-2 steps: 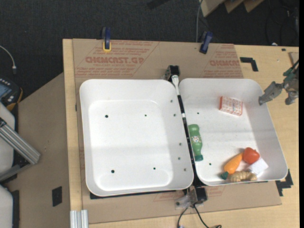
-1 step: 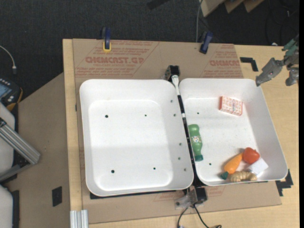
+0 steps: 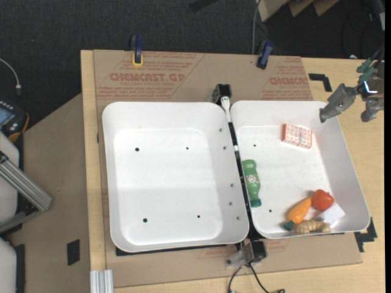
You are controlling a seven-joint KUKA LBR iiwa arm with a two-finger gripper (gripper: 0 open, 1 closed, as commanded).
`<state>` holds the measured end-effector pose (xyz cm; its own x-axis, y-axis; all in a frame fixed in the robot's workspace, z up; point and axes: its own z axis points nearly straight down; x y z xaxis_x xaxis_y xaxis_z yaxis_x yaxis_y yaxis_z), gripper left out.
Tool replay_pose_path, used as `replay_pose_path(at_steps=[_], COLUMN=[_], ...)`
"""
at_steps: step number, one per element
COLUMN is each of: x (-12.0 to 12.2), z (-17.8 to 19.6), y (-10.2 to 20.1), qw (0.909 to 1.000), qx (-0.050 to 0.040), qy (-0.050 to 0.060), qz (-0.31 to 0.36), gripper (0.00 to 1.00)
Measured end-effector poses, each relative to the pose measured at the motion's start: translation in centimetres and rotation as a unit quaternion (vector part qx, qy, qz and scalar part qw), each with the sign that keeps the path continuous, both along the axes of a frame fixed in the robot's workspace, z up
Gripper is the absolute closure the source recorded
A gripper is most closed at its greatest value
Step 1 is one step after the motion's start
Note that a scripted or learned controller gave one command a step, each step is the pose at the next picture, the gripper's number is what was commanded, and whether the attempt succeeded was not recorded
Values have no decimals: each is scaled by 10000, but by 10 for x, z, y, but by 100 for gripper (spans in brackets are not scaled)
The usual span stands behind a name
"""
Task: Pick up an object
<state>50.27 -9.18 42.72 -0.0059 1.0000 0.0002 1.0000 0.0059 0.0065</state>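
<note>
So our gripper (image 3: 349, 104) is parked off the far right corner of the right bin (image 3: 342, 144), fingers spread wide with nothing between them. It hangs over the rim rather than over any object, so we'd say the pick hasn't really started.

Closest to it is the pink packet (image 3: 297, 135), lying flat just inside that bin, well apart from everything else. That's probably our easiest target position-wise, though something that flat likely needs the fingers to come straight down and right to the floor.

Further from the gripper, along the bin's left wall, there's the green bottle (image 3: 250, 182) lying on its side, touching or nearly touching the wall, so one finger may have no room there.

In the bin's near corner we've got a cluster: carrot (image 3: 299, 210), tomato (image 3: 322, 199), a knobbly beige piece (image 3: 311, 227) and a white card (image 3: 333, 213) under them. They're packed close, so a grab there could nudge the neighbours.
</note>
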Motion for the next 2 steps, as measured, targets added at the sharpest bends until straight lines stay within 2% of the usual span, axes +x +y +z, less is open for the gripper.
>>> replay_pose_path(at_steps=[1, 2], x=[-23, -23], z=[39, 85], y=[67, 154], qw=[10000, 10000], qx=[2, 10], qy=[-6, -11], qz=[4, 16], gripper=[0, 0])
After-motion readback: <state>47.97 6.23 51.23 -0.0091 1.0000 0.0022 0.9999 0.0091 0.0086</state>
